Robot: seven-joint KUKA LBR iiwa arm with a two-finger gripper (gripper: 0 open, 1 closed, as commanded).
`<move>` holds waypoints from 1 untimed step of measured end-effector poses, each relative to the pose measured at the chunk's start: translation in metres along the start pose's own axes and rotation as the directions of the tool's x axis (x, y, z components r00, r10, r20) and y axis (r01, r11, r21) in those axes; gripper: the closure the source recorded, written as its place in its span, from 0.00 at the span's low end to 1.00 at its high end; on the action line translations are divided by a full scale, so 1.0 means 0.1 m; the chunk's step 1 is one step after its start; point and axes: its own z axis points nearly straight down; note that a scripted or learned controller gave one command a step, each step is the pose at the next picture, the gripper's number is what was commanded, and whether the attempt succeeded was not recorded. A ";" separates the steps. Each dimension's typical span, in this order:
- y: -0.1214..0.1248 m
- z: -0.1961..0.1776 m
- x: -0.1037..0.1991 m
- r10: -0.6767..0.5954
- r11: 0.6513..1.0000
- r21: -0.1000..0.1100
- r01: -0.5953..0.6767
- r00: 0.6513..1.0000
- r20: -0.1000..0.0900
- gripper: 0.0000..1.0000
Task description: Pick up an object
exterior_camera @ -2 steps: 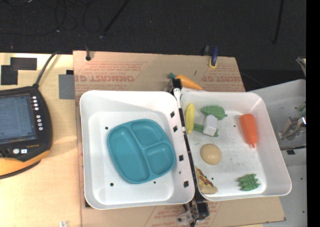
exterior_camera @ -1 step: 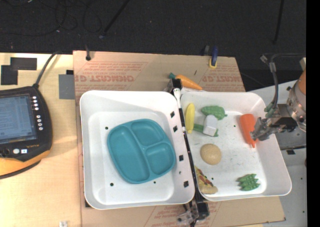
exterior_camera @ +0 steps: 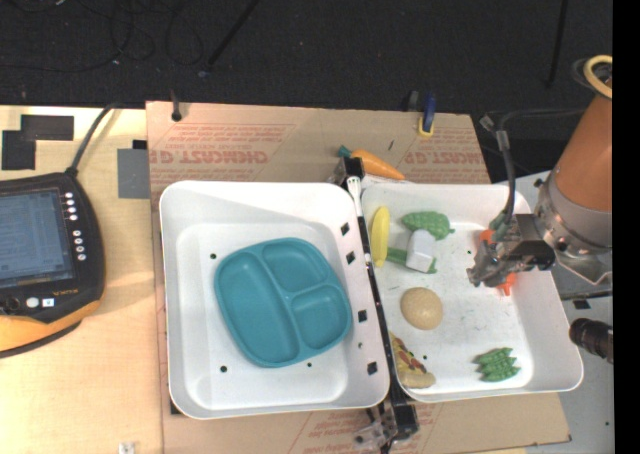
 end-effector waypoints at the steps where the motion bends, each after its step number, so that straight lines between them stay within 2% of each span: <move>1: -0.01 0.10 -0.71 0.010 1.000 0.000 -0.010 1.000 0.004 1.00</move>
